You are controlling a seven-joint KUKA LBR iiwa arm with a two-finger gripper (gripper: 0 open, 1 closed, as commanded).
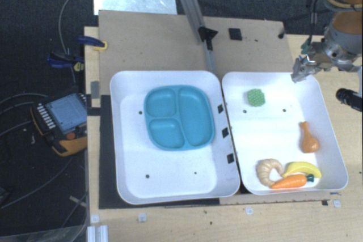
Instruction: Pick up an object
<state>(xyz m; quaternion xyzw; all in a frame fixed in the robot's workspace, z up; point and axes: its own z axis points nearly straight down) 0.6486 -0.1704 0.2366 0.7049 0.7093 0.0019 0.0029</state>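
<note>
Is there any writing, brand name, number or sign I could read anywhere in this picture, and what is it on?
None can be read.
The small grey handheld device with an orange casing, lying left of the bins, has rows of buttons, but any markings are too small and blurred to read.
The divided blue plastic plate and the toy foods, such as the yellow banana, bear no text.

I count two white bins on the counter, the left bin (130, 178) and the right bin (334, 139). The left one holds one blue divided plate (178, 117). In the right one I count five items: one green ball (256, 97), one orange drumstick-shaped toy (308, 138), one croissant (267, 169), one banana (303, 168) and one carrot (289, 181).
</note>
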